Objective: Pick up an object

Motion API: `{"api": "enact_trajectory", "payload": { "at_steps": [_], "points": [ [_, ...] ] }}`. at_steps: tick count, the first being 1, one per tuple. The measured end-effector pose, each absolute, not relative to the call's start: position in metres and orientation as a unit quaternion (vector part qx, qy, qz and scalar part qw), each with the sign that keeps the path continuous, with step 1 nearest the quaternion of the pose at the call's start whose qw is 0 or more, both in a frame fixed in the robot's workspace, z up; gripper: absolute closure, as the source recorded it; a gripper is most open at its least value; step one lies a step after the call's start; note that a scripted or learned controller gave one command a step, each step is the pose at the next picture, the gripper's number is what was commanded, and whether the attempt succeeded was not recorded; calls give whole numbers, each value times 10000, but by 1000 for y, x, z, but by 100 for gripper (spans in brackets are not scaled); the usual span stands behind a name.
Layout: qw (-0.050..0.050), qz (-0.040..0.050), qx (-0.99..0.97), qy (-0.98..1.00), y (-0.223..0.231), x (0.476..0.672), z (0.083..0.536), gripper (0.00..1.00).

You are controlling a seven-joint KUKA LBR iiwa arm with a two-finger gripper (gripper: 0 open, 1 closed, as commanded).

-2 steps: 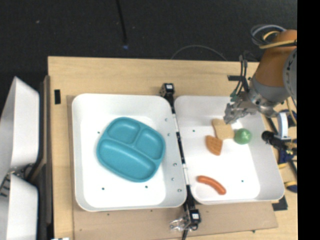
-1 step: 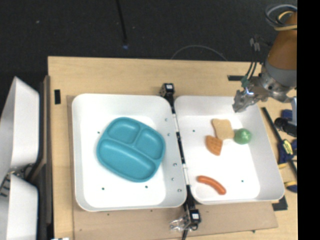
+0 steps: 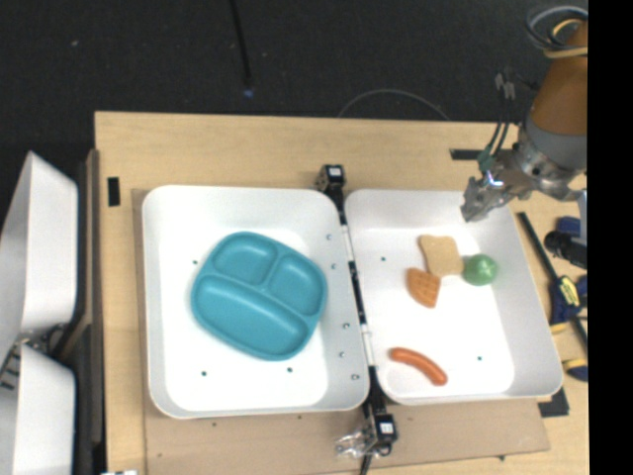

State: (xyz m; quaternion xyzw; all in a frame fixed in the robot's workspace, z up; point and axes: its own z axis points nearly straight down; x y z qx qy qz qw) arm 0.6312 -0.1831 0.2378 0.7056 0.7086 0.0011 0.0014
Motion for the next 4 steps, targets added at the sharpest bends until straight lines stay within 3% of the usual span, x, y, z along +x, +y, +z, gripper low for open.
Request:
{"api": "enact_trajectory", "payload": {
  "at_steps": [3,4],
  "points": [
    [4,15,7044,7098,-23,649,228,100],
    [-1,17,7039,7103,36,640,243,100]
  ]
}}
